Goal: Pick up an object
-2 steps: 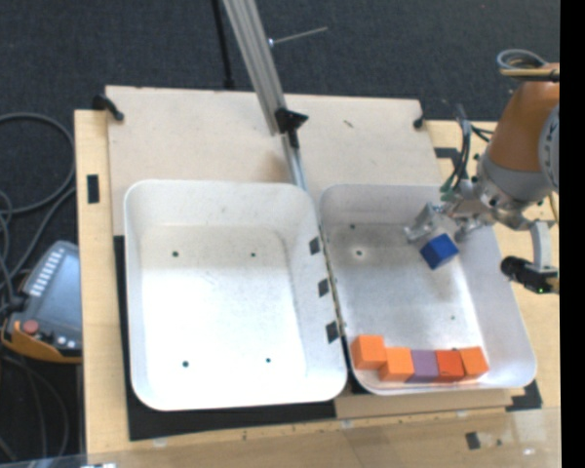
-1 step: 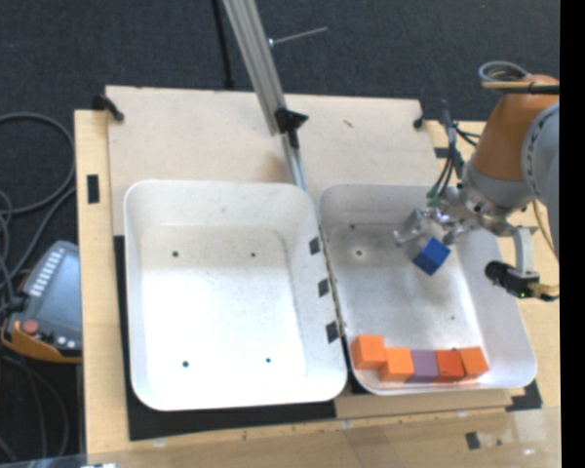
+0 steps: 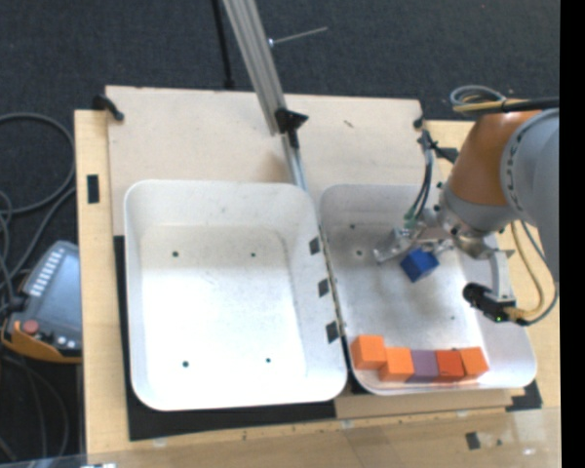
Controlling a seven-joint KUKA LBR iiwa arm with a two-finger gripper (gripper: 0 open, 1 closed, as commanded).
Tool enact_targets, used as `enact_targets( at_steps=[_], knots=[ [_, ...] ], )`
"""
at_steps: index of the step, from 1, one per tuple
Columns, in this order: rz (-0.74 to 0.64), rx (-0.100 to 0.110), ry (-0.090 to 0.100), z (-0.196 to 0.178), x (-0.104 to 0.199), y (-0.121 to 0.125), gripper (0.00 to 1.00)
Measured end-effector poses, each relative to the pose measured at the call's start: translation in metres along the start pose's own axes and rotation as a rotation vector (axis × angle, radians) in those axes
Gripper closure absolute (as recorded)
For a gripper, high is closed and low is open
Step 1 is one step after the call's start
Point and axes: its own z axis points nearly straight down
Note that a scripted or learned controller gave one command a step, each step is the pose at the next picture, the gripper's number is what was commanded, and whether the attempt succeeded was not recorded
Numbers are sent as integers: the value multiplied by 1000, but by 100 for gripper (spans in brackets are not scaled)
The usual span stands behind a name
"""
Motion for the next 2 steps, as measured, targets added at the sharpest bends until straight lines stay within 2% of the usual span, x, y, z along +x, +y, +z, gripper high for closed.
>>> enact_targets(
  at_steps=[1,2],
  knots=[
    [6,5,3,2,6,-12,0],
    [11,5,4,-8,5,-12,100]
  ],
)
